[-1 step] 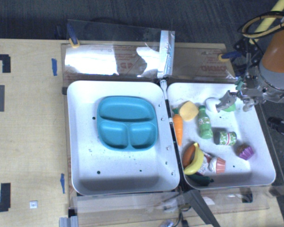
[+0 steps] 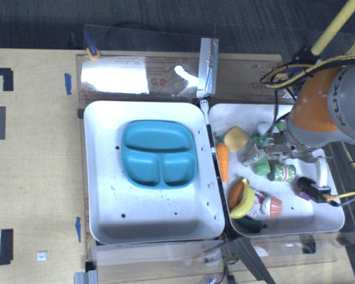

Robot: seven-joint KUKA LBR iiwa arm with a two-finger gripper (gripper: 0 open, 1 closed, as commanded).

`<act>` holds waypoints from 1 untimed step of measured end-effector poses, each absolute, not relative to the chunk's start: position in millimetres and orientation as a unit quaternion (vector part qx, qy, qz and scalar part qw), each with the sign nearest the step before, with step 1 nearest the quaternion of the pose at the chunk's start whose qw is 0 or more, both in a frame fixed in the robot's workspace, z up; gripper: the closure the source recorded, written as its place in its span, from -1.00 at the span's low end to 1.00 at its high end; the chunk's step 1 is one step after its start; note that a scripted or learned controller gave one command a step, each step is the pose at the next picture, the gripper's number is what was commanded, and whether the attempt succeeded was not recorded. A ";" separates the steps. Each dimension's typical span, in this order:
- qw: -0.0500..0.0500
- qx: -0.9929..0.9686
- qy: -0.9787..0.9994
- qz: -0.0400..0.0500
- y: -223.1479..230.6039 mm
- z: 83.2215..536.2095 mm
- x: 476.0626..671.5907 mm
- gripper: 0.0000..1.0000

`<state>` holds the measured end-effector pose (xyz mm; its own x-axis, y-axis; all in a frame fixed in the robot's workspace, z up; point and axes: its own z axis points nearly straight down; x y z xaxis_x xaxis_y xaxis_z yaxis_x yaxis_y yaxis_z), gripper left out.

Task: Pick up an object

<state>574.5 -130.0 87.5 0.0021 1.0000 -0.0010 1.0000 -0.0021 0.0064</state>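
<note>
Best guess for the pick target is the small green thing (image 2: 261, 167). It's sitting about mid-way across the right bin (image 2: 334, 218), touching or just beside a green-and-white bottle (image 2: 282, 173) that's lying on its side.

The gripper (image 2: 266, 151) is hanging right over that pair, with the arm reaching in from the right. It's hiding its own business end from the camera, so I honestly can't tell whether it's released or clenched on something. Nothing is looking lifted to me, and both green items seem to be resting on the bin floor. So I'm reading this as the approach or grasp stage: the arm is getting into place, while the actual grab and the lift are both left to do.

Going outward in the same bin:
- A yellowish round fruit (image 2: 236, 138) is sitting near the gripper on its left.
- A carrot (image 2: 223, 161) is lying along the left wall.
- A banana (image 2: 245, 202) is curling around an orange-red piece (image 2: 235, 193) toward the front.
- A pink cup-like thing (image 2: 271, 205) is lying just beside the banana.

None of those are looking touched.

The left bin (image 2: 100, 176) is holding a blue divided plate (image 2: 160, 152), well apart from the arm, so I'm not expecting it to matter here.
</note>
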 end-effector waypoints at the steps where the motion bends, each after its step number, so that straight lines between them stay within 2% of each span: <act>1: 0.004 0.708 0.706 0.003 -130.1 98.4 575.7 1.00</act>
